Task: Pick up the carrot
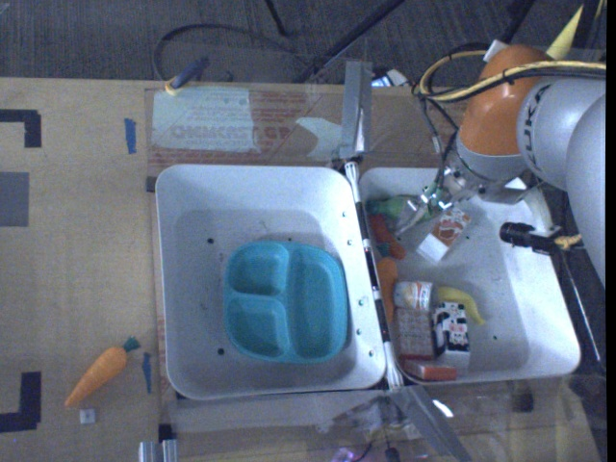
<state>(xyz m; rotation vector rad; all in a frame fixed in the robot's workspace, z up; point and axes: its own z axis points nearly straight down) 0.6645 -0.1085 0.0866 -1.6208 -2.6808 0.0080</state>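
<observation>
Two white bins sit side by side in the middle of the frame. The carrot lies outside them, on the bench at the lower left, well apart from the arm. The gripper hangs over the right bin near the upper right, above a pile of toy food. It looks empty. A blue plate sits in the left bin.

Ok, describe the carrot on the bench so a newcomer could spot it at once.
Start at the left bin, which holds a teal divided plate. Go past its lower-left corner onto the bare bench top. The carrot lies there alone: orange, tapered, green-topped.
</observation>
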